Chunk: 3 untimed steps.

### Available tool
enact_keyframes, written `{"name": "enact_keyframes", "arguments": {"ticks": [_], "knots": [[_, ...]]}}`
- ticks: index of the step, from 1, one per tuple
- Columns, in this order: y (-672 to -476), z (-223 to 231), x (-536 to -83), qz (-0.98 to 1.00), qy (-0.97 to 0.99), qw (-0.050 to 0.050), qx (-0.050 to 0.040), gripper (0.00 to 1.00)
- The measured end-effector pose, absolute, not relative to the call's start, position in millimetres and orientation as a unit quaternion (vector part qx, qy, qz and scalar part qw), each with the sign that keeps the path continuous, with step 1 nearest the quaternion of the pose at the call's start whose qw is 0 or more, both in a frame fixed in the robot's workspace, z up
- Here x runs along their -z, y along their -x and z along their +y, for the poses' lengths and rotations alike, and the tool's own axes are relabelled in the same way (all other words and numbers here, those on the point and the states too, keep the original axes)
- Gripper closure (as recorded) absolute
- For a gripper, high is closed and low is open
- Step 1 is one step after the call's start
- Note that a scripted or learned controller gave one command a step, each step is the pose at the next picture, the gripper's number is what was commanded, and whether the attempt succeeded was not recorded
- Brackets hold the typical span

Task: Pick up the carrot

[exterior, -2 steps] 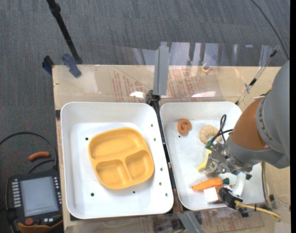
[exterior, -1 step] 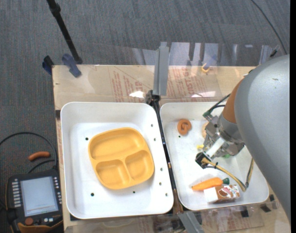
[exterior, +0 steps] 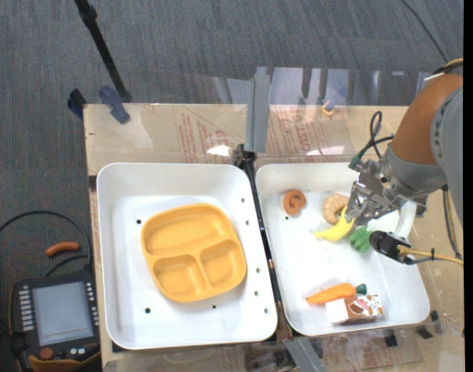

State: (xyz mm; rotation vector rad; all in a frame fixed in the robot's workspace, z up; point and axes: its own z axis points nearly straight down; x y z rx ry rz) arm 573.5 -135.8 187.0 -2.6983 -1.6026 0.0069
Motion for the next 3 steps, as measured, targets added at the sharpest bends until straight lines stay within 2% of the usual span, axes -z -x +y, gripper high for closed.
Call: {"name": "enact_keyframes", "arguments": {"ticks": [1, 2, 3], "knots": [[-573.4, -136, -187, -0.511, 0.860, 0.002, -0.0025, 0.00], [-504.5, -174, -85, -0.489, 0.872, 0.003, -0.0022, 0.00], [-476.1, -129, -85, -0.724, 0.690, 0.003, -0.0006, 0.00]]}}
